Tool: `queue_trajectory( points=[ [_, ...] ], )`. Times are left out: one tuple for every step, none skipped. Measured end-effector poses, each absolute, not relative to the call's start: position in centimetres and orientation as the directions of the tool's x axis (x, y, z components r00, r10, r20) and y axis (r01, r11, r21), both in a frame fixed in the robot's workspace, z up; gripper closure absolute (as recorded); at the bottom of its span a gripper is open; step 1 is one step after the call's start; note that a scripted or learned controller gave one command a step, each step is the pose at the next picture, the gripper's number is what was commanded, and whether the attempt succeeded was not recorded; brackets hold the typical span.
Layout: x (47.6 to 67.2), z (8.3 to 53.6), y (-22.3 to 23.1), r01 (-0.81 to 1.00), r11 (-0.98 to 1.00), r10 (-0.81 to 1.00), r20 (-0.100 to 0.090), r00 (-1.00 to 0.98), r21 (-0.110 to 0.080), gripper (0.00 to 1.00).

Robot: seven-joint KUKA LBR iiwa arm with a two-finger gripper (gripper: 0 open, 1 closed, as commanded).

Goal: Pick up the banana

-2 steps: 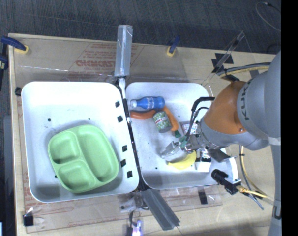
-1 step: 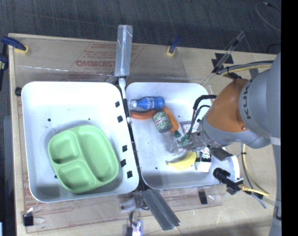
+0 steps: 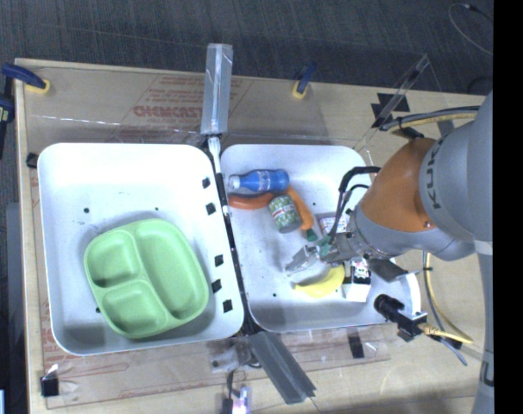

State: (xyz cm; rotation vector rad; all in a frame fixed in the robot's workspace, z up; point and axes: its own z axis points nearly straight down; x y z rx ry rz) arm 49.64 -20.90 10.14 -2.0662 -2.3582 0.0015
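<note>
The yellow banana [image 3: 323, 284] lies in the right bin [image 3: 270, 304], near its front wall and towards the right. My gripper [image 3: 306, 260] is low over the bin, directly at the banana's upper left end, and seems to touch it. The grey arm with its orange band [image 3: 395, 201] reaches in from the right and hides the bin's right side. Part of the banana is covered by the gripper's body.
A blue bottle [image 3: 260, 181], a curved orange item [image 3: 248, 202] and a small green can [image 3: 284, 213] lie at the back of the right bin. The left bin [image 3: 63, 171] holds a green divided plate [image 3: 146, 277]. A small white-and-black object [image 3: 359, 276] sits beside the banana.
</note>
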Motion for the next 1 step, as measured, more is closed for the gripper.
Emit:
queue_trajectory(
  points=[
    [47.69, 9.14, -20.95, 0.941, 0.338, 0.941, 0.003, -0.338, -0.002, 0.00]
  ],
)
